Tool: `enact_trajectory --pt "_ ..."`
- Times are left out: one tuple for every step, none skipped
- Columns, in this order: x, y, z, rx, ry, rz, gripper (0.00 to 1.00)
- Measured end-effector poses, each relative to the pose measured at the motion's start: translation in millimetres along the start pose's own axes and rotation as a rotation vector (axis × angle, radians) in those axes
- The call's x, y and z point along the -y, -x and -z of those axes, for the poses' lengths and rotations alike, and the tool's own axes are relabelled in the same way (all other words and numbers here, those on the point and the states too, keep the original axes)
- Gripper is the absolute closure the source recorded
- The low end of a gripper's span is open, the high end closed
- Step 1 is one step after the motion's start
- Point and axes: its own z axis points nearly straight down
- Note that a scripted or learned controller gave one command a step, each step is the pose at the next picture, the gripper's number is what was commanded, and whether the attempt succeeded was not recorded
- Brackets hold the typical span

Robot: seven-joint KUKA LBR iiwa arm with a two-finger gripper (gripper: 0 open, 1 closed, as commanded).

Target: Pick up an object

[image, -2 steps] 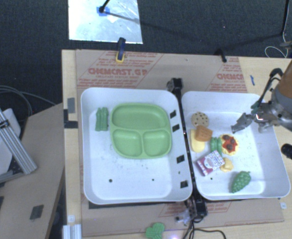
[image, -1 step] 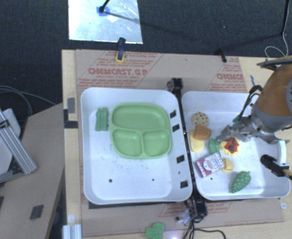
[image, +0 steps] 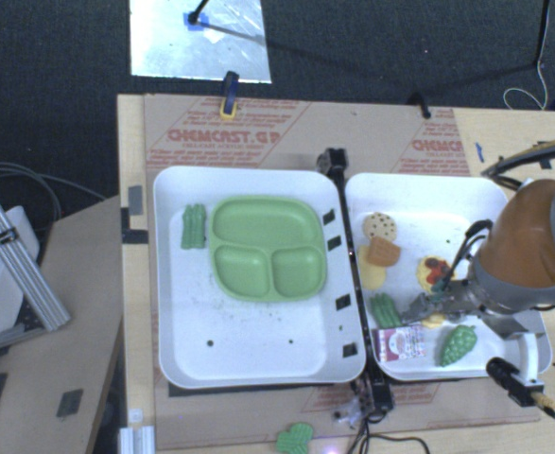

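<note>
The right bin [image: 428, 195] holds several toy foods: a speckled cookie [image: 380, 225], an orange slice [image: 383, 252] on a pale yellow piece [image: 372, 276], a yellow round with red bits [image: 432, 270], a green pod [image: 384, 309], a pink-and-white packet [image: 401, 343] and a green leafy piece [image: 458, 344]. My gripper [image: 426, 305] hangs low in this bin, between the green pod and the yellow round, just above the packet. A small yellow bit [image: 435, 321] lies right under it. The arm's orange band [image: 530, 239] covers the bin's right side.
The left bin [image: 168, 282] holds a green divided plate [image: 263, 249] and a green bean bundle [image: 194, 226] beside it. A black divider [image: 345, 253] runs between the bins. A green toy [image: 294, 437] lies beyond the front edge of the bench.
</note>
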Motion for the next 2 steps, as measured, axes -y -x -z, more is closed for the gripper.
enact_trajectory --pt "-5.8 3.3 12.0 0.006 0.012 -0.001 1.00" --pt "-5.8 -73.3 140.8 0.002 0.019 0.012 1.00"
